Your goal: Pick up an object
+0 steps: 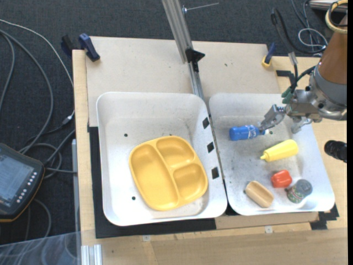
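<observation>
In the camera view, the gripper [274, 118] hangs over the far part of the right bin [325, 164], its fingers spread apart and grasping nothing, with one fingertip just beside the right end of the blue bottle [243, 132]. That bottle lies on its side on the bin floor, near the bin's left wall and toward the far side; its long axis runs nearly left to right, and its lighter-coloured end, likely the cap, points right toward the gripper. It looks like a small plastic toy: probably light and stiff, with a smooth rounded skin that could roll or squirt out of a poor pinch, so the best hold would be across the middle of its body, fingers closing at right angles to the long axis. Nearer lie a yellow bottle [280, 150], a red block [281, 178], a tan bun [258, 194] and a dark can [299, 190]. The left bin [110, 120] holds a yellow divided plate [168, 171].
</observation>
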### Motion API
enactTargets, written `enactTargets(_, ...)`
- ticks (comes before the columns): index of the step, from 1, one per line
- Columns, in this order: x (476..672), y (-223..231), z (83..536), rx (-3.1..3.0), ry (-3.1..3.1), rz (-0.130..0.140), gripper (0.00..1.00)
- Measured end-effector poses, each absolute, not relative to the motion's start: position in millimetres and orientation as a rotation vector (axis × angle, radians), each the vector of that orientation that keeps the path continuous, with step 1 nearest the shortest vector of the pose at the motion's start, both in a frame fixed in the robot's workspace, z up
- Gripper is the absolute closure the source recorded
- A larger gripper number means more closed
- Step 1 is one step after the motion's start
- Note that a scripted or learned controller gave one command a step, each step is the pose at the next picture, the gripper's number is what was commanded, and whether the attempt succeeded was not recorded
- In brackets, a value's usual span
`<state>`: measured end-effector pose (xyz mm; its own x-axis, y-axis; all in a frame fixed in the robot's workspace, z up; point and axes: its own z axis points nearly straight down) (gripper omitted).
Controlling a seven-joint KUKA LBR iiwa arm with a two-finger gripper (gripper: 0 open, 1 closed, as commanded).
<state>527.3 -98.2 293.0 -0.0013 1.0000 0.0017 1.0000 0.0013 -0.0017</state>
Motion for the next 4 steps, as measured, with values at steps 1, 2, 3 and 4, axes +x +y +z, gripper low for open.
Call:
enactTargets(1,527.4,-98.3,293.0,-2.220,-2.221,-0.001,0.00)
enactTargets(2,523.1,-100.2,230.9,-2.217,-2.216,0.006,0.00)
enactTargets(3,528.1,-100.5,186.8,-2.217,-2.216,0.005,0.00)
enactTargets(4,523.7,-104.9,125.1,-2.216,-2.214,0.007,0.00)
